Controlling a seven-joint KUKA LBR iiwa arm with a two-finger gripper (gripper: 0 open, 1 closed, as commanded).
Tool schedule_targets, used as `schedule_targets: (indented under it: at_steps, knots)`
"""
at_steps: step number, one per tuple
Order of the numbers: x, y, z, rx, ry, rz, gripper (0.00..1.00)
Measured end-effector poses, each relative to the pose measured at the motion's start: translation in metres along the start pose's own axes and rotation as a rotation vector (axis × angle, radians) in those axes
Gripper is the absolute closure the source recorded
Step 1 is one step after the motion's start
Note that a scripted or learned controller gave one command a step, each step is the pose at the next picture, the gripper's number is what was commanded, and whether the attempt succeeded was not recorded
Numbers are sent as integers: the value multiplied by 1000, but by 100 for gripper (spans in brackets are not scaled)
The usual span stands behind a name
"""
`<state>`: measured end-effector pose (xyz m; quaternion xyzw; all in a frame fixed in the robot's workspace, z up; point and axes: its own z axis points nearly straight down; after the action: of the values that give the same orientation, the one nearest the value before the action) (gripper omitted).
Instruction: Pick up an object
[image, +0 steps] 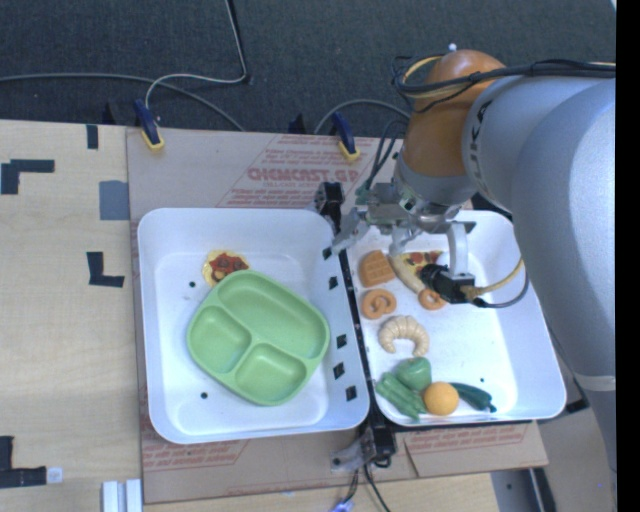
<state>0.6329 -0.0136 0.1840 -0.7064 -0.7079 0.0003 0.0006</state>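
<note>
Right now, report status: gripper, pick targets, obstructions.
Gripper low over right white bin, nothing seen held. Beneath it: tan waffle piece, small brown pretzel, beige croissant. Green divided plate in left bin, well apart.

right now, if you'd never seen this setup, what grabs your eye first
The big grey arm with its orange band reaches in from the right, its gripper low over the right bin. Next comes the bright green divided tray in the left bin. Toy food sits by the gripper, including a croissant and an orange ball.
</note>
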Motion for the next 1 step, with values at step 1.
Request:
schedule_targets:
  at_steps: [1]
  knots:
    - [-21,-14,0,0,-1,1,0]
